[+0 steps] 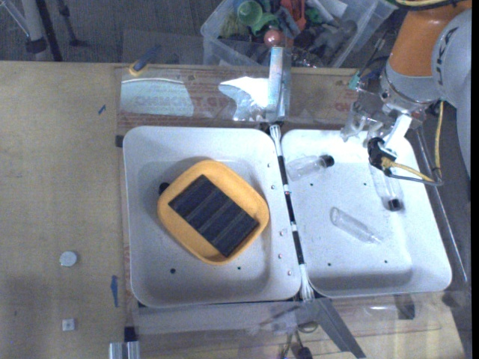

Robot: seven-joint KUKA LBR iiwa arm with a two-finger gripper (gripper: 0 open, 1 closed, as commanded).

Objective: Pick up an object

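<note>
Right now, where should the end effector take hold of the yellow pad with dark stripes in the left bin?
Probably at the yellow pad's rim, coming from above. It lies flat and wide in the left bin, turned diagonally, so closing across its near-right corner or a thin edge looks more workable than spanning its full width.

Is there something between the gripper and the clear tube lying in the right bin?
Nothing visible. The gripper hangs over the right bin near its far edge; bare white floor separates it from the clear tube.
</note>
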